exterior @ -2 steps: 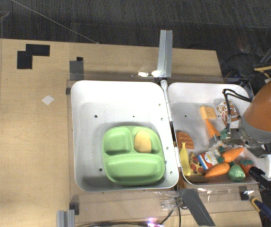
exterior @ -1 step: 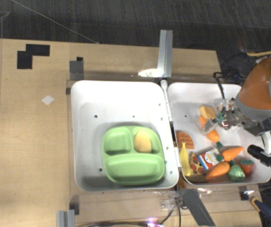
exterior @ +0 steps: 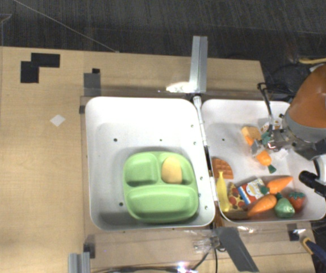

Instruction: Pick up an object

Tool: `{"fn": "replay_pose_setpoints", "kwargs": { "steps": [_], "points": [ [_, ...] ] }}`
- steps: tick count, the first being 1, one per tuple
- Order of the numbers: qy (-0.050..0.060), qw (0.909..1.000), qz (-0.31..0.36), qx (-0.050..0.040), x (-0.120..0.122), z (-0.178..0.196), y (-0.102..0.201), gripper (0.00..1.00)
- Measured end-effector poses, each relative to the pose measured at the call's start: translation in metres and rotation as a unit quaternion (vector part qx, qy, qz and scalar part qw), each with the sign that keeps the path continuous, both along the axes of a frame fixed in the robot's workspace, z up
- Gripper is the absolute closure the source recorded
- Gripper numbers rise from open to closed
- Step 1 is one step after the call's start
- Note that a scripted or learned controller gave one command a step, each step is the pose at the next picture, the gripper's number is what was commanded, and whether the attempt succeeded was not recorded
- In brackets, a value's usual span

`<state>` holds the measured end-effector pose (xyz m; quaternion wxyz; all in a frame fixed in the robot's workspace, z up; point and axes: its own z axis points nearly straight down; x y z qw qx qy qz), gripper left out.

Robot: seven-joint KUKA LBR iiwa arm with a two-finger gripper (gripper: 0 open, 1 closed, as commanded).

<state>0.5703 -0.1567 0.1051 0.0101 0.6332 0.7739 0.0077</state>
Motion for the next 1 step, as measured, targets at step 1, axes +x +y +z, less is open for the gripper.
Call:
{"fn": "replay_pose_setpoints", "kwargs": {
  "steps": [1],
  "points": [
    [0.009,0.9998,-0.015,0.0005,-0.0273,0.1233,0.0734,1.0]
  ]
}}
